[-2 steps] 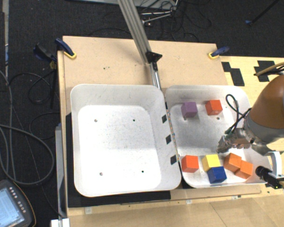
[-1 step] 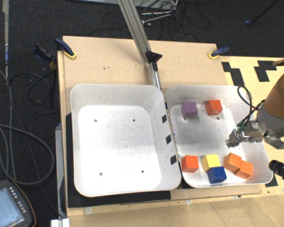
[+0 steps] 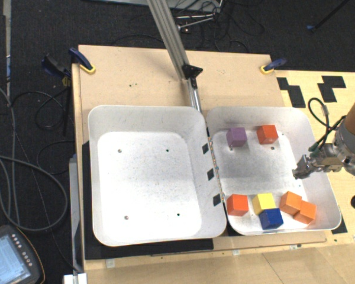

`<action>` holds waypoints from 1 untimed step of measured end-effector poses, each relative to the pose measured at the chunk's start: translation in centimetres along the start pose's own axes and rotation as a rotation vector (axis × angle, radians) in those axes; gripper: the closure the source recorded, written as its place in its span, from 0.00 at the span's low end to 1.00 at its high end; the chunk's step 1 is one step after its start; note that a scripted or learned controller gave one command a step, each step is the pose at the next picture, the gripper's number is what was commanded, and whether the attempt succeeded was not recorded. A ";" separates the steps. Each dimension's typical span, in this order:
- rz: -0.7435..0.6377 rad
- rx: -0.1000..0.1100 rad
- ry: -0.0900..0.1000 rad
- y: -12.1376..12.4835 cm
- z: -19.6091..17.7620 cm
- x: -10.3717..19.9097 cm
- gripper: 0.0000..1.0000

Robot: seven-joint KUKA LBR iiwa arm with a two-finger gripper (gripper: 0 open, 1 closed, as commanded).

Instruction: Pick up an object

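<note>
End effector sits over the right bin's right edge. Can't tell its state. Orange blocks lie near.

A wooden bench sits on dark carpet, with 2 blue-and-yellow clamps at its far corners. A slanted metal pole crosses above, and a screen sits at the lower left.

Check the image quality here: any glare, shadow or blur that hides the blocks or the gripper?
Camera view: even lighting, soft shadows beside the purple block and orange block; no glare on the right bin; blocks sharp; the gripper at the frame's right is small and dark, its fingers unreadable.
</note>
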State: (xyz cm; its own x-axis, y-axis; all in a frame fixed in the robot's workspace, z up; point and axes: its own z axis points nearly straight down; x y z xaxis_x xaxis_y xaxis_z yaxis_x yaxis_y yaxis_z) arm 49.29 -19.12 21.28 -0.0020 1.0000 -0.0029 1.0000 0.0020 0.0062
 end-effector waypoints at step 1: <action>-0.001 -0.001 0.000 0.2 -4.5 -0.1 1.00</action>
State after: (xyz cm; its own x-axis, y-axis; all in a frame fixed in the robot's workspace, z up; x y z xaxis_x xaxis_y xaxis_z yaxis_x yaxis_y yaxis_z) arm 49.49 -19.17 25.75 -0.0033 1.0000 -0.0035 1.0000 0.0034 0.0072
